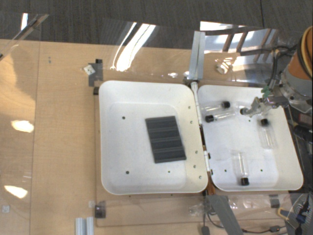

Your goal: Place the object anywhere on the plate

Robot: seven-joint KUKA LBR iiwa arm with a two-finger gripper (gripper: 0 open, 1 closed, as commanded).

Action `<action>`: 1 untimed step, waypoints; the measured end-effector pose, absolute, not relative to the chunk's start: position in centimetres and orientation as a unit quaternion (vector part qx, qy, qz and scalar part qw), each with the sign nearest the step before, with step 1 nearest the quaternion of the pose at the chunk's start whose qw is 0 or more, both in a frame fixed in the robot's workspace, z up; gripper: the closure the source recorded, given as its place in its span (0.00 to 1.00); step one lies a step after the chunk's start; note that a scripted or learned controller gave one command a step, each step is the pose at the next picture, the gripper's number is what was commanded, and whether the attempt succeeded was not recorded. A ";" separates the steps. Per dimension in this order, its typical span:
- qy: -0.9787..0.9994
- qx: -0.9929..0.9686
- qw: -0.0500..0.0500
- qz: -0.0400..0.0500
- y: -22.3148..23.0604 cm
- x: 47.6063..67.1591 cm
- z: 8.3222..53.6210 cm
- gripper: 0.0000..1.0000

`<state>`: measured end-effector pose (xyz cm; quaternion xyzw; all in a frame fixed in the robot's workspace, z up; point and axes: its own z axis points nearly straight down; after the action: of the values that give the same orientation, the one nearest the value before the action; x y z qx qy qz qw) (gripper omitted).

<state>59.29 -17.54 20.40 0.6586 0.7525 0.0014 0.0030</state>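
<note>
Camera view, read from the left: the wooden surface [54,146] carries two shallow white bins side by side. The left bin [117,175] holds a dark grey ribbed plate [166,139], rectangular, lying flat near the bin's middle and turned slightly off square to the walls. Nothing rests on the plate.

The right bin [288,180] holds four clear vials with black caps. One vial [218,115] lies on its side near the upper left of that bin, cap end toward the left bin. A second vial [226,105], of which little beyond the cap is distinct, lies just above and to the right of it. A third vial [240,167] lies near the bin's front, cap toward the front wall. A fourth vial [266,132] lies further right, cap toward the back.

The claw [254,108] hangs low over the upper right part of the right bin, just above the fourth vial and apart from the plate. Whether it is spread, pressed together or pinching anything cannot be told. The grey arm [298,89] enters from the right edge.
</note>
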 end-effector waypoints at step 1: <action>0.751 0.660 0.003 0.002 -9.7 67.0 22.8 1.00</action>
<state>67.03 -9.69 22.85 0.6604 0.7509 0.0021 0.0025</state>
